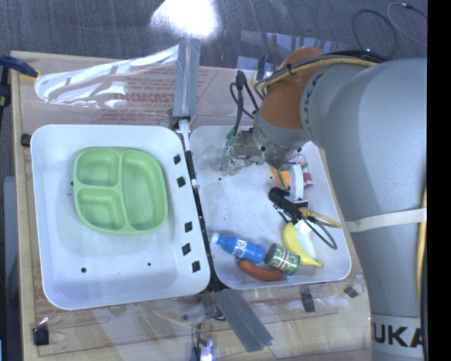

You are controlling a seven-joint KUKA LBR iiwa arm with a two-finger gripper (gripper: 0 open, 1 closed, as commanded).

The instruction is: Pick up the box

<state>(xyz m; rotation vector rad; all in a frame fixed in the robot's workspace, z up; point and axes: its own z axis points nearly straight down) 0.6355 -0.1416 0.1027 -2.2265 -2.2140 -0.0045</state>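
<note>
The box [298, 177] is a small white, orange and red carton lying near the right wall of the right bin [233, 209], partly covered by the arm's wrist. My gripper [234, 155] hangs low over the far left part of that bin, to the left of the box and apart from it. I see nothing held in it.
A yellow banana [302, 248], a blue bottle [239, 247], a green can [283, 259] and a red sausage [260, 271] crowd the right bin's near end. A green divided plate [122, 189] lies in the left bin [60, 269]. The big grey arm [368, 149] covers the right side.
</note>
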